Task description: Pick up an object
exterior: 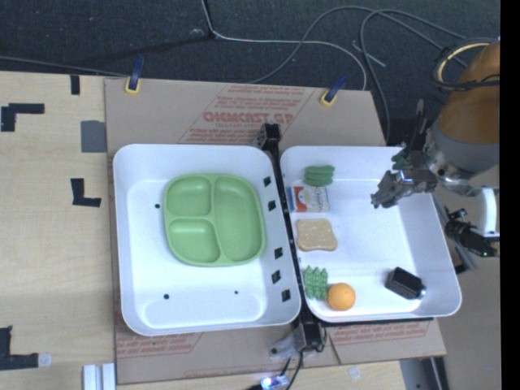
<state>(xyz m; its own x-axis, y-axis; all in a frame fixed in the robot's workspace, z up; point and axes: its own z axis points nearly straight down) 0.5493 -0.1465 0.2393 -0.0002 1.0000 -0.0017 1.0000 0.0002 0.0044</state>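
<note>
Hovering at the right bin's [422, 242] far right edge: gripper [388, 195], finger state impossible to tell. Lined along that bin's left side: green item [319, 175], small carton [309, 199], bread slice [316, 236], green toy [315, 282], orange [341, 296]. Near the front right corner: black block [404, 283]. Resting in left bin [138, 218]: green divided plate [215, 220].

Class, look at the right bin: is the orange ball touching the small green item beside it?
Touching. The camera view shows the orange ball pressed against the small green item near the right bin's front edge, with no white floor between them.
</note>
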